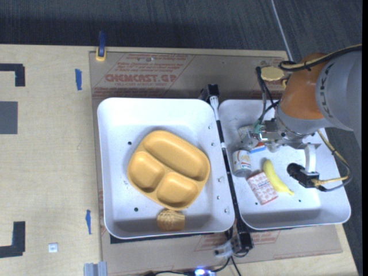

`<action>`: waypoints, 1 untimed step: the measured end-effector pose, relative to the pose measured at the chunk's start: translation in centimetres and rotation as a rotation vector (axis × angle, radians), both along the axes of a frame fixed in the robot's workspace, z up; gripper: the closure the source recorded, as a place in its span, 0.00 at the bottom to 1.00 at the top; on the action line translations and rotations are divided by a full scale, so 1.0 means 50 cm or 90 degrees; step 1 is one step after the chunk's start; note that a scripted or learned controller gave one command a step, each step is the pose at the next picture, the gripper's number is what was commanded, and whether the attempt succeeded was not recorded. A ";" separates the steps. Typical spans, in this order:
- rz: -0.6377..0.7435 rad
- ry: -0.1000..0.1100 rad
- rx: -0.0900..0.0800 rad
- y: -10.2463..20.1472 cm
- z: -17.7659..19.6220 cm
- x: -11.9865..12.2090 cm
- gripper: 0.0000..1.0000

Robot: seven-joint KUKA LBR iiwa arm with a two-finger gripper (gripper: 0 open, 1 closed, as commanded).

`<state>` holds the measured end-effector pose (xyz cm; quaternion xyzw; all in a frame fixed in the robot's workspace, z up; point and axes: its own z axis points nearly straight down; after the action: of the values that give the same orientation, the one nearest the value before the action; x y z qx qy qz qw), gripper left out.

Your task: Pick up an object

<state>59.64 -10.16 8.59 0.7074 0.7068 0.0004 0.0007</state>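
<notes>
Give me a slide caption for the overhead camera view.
Arm's hand low in the right bin near a banana; left bin holds a yellow tray.

The arm (322, 96) hides the claw's fingers and runs off the right edge.

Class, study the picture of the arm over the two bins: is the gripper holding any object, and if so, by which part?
It cannot be told. The gripper sits low in the right bin, near the small bottle and above the banana, but no object is visible between its fingers.

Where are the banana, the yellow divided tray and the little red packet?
banana (275, 177), camera view, middle of its curve
yellow divided tray (168, 167), camera view, central ridge
red packet (262, 187), camera view, its top face
</notes>
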 end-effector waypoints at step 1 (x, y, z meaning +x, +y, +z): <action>-0.001 -0.003 -0.001 -0.001 0.021 0.002 1.00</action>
<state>59.76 -10.21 9.65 0.7079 0.7063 0.0015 0.0025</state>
